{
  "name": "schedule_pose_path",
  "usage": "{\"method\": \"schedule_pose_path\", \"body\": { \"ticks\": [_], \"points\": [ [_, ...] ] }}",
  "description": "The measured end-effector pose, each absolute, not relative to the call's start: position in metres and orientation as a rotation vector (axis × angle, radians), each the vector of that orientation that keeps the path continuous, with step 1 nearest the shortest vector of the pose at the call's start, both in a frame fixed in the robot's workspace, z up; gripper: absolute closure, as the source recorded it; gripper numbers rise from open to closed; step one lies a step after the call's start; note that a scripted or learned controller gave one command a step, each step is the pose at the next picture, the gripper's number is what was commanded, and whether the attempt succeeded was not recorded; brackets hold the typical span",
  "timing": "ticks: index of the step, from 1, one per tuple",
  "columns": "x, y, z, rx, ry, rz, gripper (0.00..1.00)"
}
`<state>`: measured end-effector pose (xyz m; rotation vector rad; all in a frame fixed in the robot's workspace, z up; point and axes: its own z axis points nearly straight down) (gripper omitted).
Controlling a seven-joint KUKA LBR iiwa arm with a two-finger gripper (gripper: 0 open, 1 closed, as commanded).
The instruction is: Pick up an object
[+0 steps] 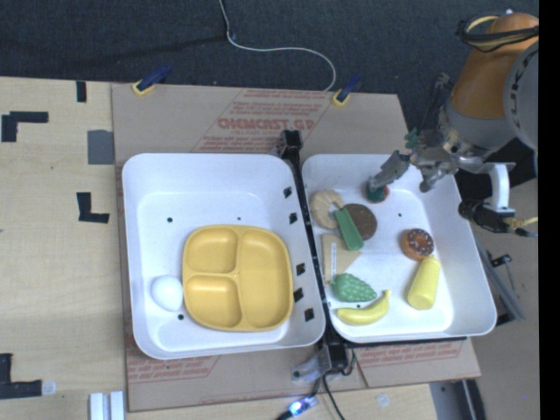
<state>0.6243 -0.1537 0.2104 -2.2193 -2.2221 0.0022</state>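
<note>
This looks like a robotics lab, not a home or kitchen. A flat brown cardboard sheet point(262, 121) with red printing is clipped over a pale wooden bench point(52, 261) marked with black tape pieces point(22, 125). Two shallow white plastic bins point(144, 178) sit on it, a thin white cable point(262, 46) trails across dark carpet point(105, 16), and the grey-and-orange robot arm point(490, 77) reaches in.

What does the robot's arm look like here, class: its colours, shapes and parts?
The arm is bulky and rounded, grey with an orange band above the wrist. It narrows to a grey metal hand with two slim fingers, one ending in a dark green tip. A white fitting sits beside the wrist.
</note>
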Motion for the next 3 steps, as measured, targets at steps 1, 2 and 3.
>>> {"method": "schedule_pose_path", "body": {
  "ticks": [1, 2, 3],
  "points": [
    [0.631, -0.147, 0.159, -2.216, -2.221, 0.006, 0.00],
    [0.620, -0.148, 0.099, -2.215, -2.220, 0.009, 0.00],
    [0.623, -0.146, 0.087, -2.220, -2.226, -0.006, 0.00]
  ]
}}
